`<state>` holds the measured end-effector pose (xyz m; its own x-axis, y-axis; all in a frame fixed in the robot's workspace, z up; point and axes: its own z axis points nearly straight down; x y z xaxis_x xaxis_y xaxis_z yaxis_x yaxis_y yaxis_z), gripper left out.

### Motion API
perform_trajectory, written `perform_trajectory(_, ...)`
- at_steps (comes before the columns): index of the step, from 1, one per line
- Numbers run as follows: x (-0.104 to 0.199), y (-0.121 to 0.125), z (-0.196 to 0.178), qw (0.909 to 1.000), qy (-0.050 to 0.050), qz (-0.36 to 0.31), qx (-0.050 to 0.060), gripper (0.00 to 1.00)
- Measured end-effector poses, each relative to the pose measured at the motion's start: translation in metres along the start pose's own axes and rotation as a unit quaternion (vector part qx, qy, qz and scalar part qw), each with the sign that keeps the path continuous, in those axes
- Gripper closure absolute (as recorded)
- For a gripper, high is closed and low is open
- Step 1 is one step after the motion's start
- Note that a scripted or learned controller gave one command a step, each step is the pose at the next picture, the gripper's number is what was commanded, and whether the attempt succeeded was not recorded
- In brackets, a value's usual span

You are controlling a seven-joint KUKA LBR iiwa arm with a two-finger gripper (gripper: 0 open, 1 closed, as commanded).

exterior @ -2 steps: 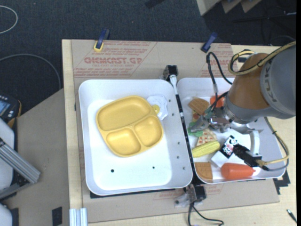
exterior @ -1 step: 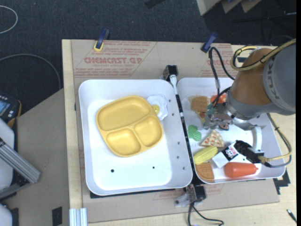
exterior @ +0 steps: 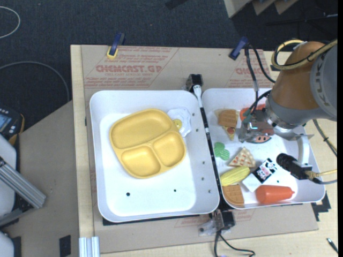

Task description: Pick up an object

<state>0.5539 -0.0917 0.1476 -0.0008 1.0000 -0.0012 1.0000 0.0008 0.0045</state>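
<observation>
In the right bin (exterior: 308, 197), toward its far edge, the gripper (exterior: 251, 128) is down among a scatter of toy food, right beside a red and dark round piece (exterior: 261, 138) that it partly covers. Whether it is spread or pinched on anything cannot be made out from this angle, and nothing shows between its tips.

A clean grasp probably means settling on one piece that stands apart. The orange carrot (exterior: 275, 194) near the bin's front right corner and the yellow corn (exterior: 236, 175) near the front edge look the easiest, each with room on its long sides. The pieces in the middle, a wedge of pizza (exterior: 244, 158) and a green lump (exterior: 221, 152), lie close together, so a descent there risks nudging neighbours.

The left bin (exterior: 102, 159) holds a yellow divided plate (exterior: 147, 142). Both bins sit on a cardboard-covered bench (exterior: 86, 68), with dark carpet (exterior: 53, 15) beyond.
</observation>
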Motion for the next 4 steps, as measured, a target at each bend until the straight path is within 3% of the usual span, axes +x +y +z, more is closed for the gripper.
perform_trajectory(1,0.007,0.006,-0.06,1.0,0.0,-0.001,-0.002,1.0)
perform_trajectory(2,0.007,0.007,-0.078,1.0,0.0,0.0,0.0,1.0)
perform_trajectory(3,0.05,-0.022,-0.074,1.0,0.002,-0.001,0.004,1.0)
perform_trajectory(4,0.097,-0.036,-0.067,1.0,0.002,-0.002,0.004,1.0)
